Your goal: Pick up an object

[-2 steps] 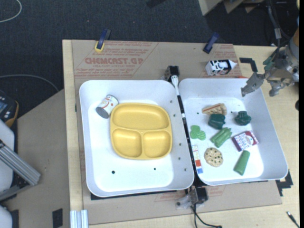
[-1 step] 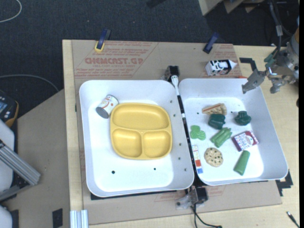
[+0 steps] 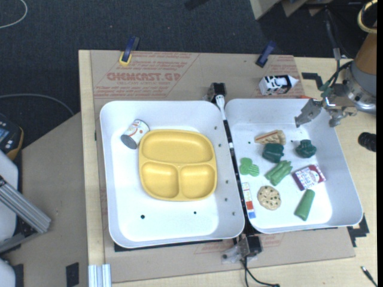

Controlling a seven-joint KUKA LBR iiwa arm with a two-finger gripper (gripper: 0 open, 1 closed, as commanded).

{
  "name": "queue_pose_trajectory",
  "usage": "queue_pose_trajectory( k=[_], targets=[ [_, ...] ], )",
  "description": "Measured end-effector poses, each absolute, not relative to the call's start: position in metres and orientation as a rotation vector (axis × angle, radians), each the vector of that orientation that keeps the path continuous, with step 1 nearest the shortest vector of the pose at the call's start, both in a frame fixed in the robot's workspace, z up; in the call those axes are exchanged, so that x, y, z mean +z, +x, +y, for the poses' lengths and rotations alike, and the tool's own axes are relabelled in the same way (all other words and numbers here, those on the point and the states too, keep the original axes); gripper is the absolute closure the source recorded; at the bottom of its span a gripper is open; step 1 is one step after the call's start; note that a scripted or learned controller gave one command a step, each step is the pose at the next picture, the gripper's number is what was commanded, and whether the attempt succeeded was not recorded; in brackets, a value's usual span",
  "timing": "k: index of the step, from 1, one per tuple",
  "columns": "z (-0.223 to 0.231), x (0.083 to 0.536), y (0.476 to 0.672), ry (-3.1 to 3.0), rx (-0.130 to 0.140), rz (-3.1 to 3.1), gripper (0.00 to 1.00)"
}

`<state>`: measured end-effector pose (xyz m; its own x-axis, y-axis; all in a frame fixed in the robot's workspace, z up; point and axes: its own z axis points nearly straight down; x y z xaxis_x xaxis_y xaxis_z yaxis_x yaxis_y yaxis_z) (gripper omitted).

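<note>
The right bin [image 3: 344, 178] holds several small items: a sandwich wedge [image 3: 269, 137], a dark green pepper-like piece [image 3: 273, 152], a smaller dark green piece [image 3: 306, 149], a light green leaf [image 3: 249, 167], a green bundle [image 3: 279, 172], a maroon packet [image 3: 307, 176], a cookie [image 3: 269, 197] and a green cylinder [image 3: 304, 204]. My gripper [image 3: 317, 116] hovers over the bin's far right corner, above the smaller dark green piece. It is open, with its fingers [image 3: 301, 115] spread and nothing between them.
The left bin [image 3: 114, 178] carries a yellow divided plate [image 3: 178, 163] and a small tipped can [image 3: 134, 133]. A black-and-white toy [image 3: 278, 84] lies on the bench behind the right bin. Clamps sit at the bench's far edge.
</note>
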<state>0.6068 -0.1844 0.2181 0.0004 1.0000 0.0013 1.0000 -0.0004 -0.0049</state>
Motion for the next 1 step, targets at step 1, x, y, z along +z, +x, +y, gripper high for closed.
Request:
queue_pose_trajectory(
  k=[1],
  targets=[
    [-0.1867, 0.1586, 0.5989, -2.218, 0.004, -2.217, 0.00]
  ],
)
